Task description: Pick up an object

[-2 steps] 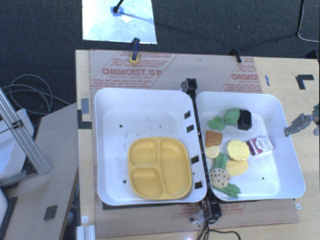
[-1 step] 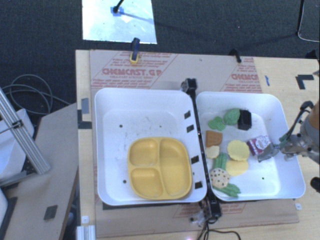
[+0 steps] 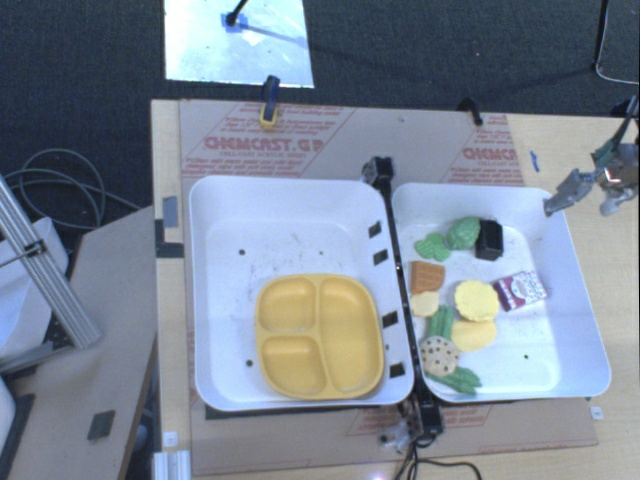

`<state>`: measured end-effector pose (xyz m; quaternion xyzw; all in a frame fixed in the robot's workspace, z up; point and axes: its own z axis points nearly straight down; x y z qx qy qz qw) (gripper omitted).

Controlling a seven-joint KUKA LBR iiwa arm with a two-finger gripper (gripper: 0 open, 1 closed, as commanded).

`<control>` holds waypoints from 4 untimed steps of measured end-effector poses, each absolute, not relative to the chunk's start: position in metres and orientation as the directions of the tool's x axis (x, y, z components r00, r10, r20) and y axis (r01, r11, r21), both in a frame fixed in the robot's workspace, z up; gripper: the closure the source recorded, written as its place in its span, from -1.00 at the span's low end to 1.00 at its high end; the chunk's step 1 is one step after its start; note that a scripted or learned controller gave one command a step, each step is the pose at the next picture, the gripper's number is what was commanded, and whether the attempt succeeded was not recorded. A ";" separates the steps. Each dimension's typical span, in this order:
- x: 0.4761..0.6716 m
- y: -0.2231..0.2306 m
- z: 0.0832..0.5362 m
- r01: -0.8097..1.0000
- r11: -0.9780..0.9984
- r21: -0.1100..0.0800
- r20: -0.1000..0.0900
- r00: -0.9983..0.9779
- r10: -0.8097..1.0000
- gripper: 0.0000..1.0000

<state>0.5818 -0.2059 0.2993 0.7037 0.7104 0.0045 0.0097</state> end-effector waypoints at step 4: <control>0.626 -0.188 0.092 1.000 0.005 0.019 -0.013 -0.005 1.000 -1.00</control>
